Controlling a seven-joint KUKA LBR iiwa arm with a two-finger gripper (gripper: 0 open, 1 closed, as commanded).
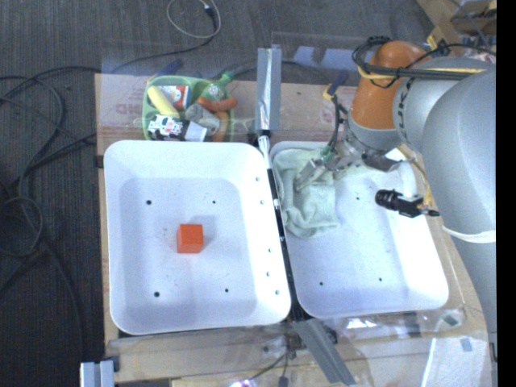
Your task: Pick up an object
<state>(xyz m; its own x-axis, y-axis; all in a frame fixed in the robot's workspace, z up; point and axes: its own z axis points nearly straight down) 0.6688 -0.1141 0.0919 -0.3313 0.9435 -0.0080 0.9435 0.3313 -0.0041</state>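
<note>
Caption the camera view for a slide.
Pincer over a pale cloth in the right bin; orange block in the left bin.

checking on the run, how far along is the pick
Done so far: the arm has reached into the right bin, and the gripper sits low over the pale green cloth bunched in that bin's far left corner. In hand: nothing visibly; the cloth lies on the bin floor, not raised. Left: close on something and lift it. The orange cube sits untouched in the left bin.
</note>
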